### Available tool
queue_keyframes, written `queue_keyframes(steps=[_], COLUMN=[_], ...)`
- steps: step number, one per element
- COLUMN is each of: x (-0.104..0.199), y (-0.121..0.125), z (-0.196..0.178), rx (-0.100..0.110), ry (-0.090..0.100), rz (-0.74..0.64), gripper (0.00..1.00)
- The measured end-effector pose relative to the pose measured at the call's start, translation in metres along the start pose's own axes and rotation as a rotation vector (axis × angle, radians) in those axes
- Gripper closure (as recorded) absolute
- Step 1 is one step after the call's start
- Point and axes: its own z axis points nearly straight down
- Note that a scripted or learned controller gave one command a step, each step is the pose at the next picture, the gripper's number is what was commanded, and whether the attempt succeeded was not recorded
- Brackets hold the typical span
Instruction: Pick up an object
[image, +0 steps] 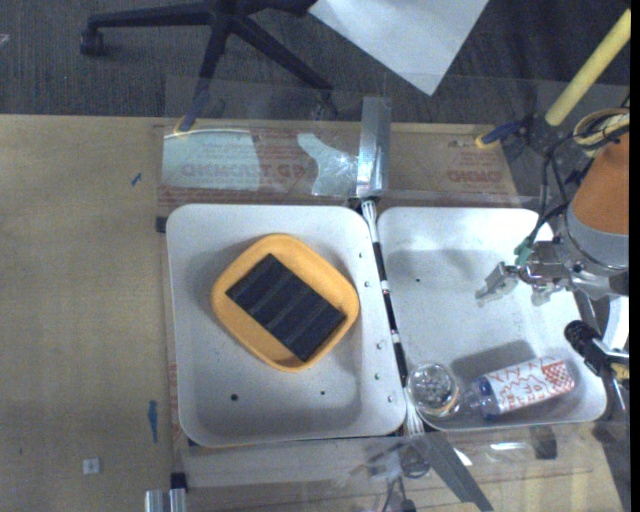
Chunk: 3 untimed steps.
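An orange-yellow block with a black ribbed top (285, 315) lies in the middle of the left bin (200, 400). A clear plastic bottle with a red-and-white label (500, 388) lies on its side along the front wall of the right bin (450, 240), its cap end towards the divider. My gripper (517, 287) hangs over the right part of the right bin, above and behind the bottle. It is open with nothing between its fingers. The orange band of the arm (612, 195) shows at the right edge.
A metal bracket (374, 160) and taped plastic sheet (260, 165) sit behind the bins. Cables and a yellow rod (598, 58) crowd the back right. A chair base (230, 35) stands on the floor beyond the bench.
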Motion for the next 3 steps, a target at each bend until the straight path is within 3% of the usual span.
queue_keyframes(steps=[1, 2, 3], x=[0.010, -0.003, 0.026], y=[-0.038, -0.048, -0.001], z=[0.087, 0.109, 0.109], rx=[-0.001, -0.006, -0.012], ry=[0.000, 0.003, -0.003], rz=[-0.145, -0.094, -0.129], gripper=[0.00, 0.00, 0.00])
